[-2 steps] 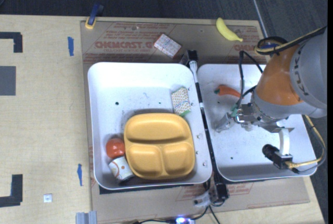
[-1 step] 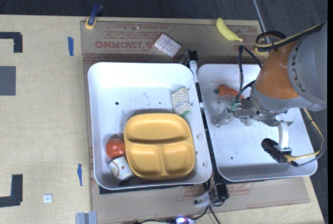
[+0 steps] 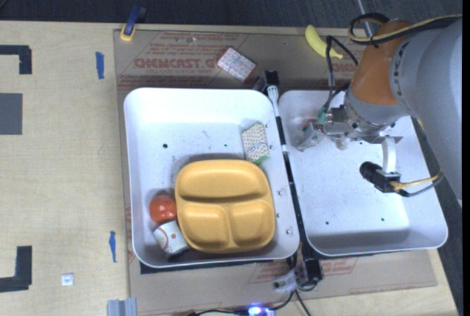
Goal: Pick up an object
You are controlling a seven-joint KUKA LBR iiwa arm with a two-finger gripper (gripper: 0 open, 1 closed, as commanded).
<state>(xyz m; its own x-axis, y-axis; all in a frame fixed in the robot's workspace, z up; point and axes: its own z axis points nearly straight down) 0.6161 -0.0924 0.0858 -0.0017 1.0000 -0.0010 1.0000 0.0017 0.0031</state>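
Note:
In the left bin (image 3: 147,160) lies a large yellow compartment tray (image 3: 224,204). Against its left side sit a red-orange ball (image 3: 162,208) and a small white and orange cup (image 3: 169,237). A small patterned packet (image 3: 255,141) rests near that bin's right wall. My gripper (image 3: 305,135) hangs low over the upper left part of the right bin (image 3: 352,226), close to the divider between the bins. I see no object at the gripper.
The grey arm with its orange band (image 3: 374,76) covers the right bin's upper right. A black cable plug (image 3: 377,176) hangs over that bin's middle. Behind the bins, on the cardboard, lie another patterned packet (image 3: 236,63) and a yellow item (image 3: 316,40).

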